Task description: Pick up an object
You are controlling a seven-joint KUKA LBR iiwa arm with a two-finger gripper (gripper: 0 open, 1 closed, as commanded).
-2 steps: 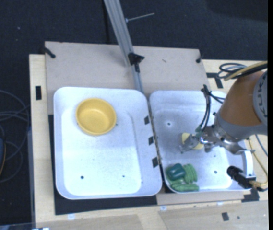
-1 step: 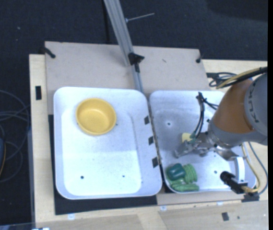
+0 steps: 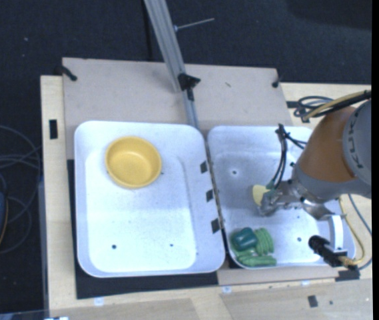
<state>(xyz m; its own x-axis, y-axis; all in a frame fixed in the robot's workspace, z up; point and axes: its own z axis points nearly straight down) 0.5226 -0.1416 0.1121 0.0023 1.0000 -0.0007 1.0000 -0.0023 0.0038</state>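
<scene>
The gripper point(image 3: 269, 204) sits low in the right bin point(image 3: 242, 153), right of centre in the frame, its tip pressed down beside a small pale yellow object point(image 3: 260, 193); whether it is apart or closed I cannot tell, since the metal of the wrist hides the working end. The yellow piece lies touching the gripper's upper left side, and nothing shows it to be clamped, so I would not count it as held; the arm point(image 3: 332, 155), with its orange band, comes in from the right edge and covers much of that bin's right half.

Just below the gripper, near the bin's lower wall, lies a green object point(image 3: 252, 241), a darker block against a lighter ridged part; it is near the tool but apart from it. Well away, in the upper left of the left bin point(image 3: 142, 245), stands a yellow bowl point(image 3: 134, 162), upright and alone.

The step in hand looks like a grasp attempt on the pale yellow piece; to do it well, the tool should be centred over the piece rather than beside it, closing squarely across its narrow width, then lifting straight up and slowly; a push from the side would likely only slide it along the bin floor.
</scene>
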